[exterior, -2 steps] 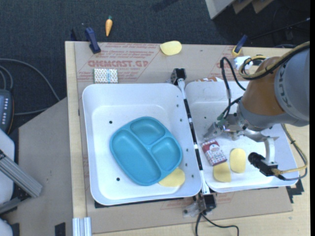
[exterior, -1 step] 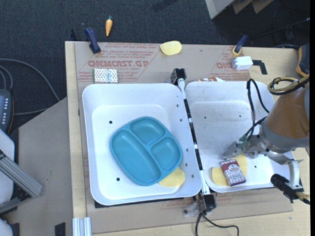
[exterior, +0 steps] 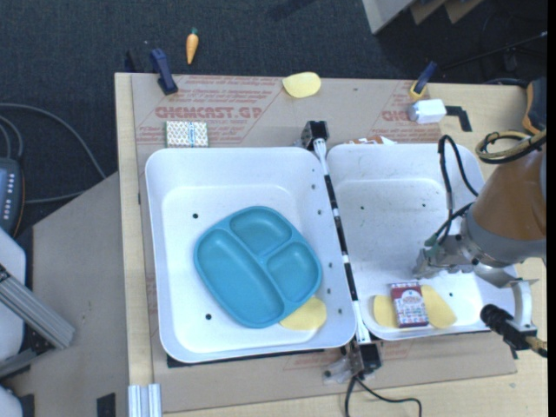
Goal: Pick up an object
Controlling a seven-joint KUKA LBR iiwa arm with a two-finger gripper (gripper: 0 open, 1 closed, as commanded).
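In the right bin [exterior: 382, 189] a small red box [exterior: 409, 306] lies near the front wall, on top of a flat yellow piece [exterior: 439, 308] that sticks out on both sides of it. My gripper [exterior: 429, 263] is low in this bin, just behind and to the right of the red box, apart from it. The grey arm with its orange band [exterior: 512, 207] covers the bin's right side. In the left bin [exterior: 174, 181] a blue divided plate [exterior: 257, 265] lies flat, with a yellow piece [exterior: 306, 314] half under its front right edge.
Outside the bins on the board lie a yellow lemon-shaped item [exterior: 301, 84], a small patterned box [exterior: 187, 133], blue clamps [exterior: 162, 70] and a white block [exterior: 429, 110]. A black cable [exterior: 449, 168] loops over the right bin. A rail [exterior: 334, 224] divides the bins.
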